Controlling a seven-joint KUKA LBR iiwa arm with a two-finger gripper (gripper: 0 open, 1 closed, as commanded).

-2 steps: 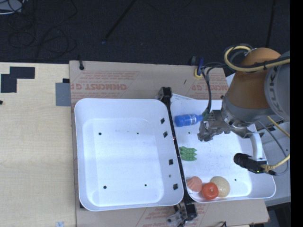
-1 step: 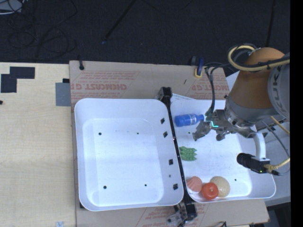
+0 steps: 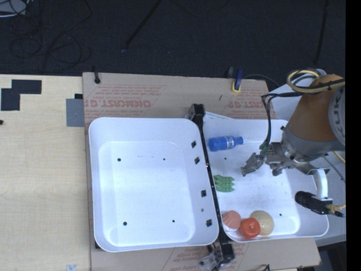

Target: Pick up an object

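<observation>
Grey tool (image 3: 252,165) hangs with fingers spread over the right bin (image 3: 307,227), between a blue bottle (image 3: 225,143) and green pea pod (image 3: 223,183), gripping nothing.

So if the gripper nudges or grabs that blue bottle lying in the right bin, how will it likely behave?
The blue bottle lies on its side on the right bin floor, so a sideways nudge would probably roll it. It looks like small plastic, likely light and fairly stiff. Its rounded, smooth body may slip from the gripper unless it is pinched across the middle.
</observation>
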